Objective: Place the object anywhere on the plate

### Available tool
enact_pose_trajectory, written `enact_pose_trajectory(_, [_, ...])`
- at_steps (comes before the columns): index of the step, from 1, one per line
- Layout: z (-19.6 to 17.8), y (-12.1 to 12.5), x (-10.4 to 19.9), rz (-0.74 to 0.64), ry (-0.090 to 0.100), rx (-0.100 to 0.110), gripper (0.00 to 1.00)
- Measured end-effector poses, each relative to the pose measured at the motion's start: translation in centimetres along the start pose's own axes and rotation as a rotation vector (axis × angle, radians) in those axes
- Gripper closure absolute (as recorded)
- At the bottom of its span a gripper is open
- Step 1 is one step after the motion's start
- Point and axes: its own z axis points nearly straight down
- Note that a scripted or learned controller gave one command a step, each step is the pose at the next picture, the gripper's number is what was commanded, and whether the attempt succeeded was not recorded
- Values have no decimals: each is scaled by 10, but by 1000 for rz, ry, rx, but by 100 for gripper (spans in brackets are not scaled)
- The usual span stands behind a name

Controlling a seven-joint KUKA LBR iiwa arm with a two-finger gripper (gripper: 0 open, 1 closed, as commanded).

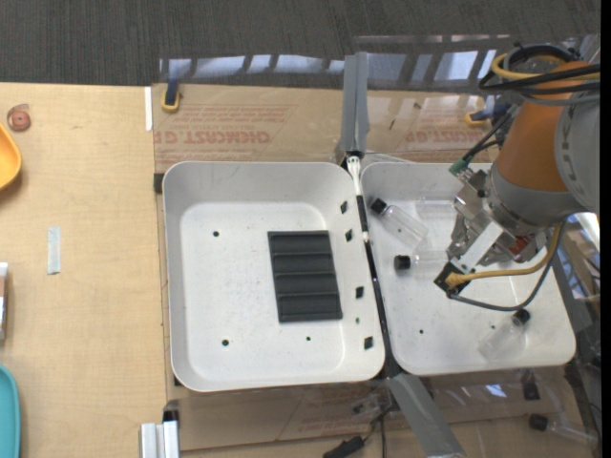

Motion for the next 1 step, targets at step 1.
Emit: enact_pose_trajectory(1, [25, -24, 99, -444, 2, -3, 100])
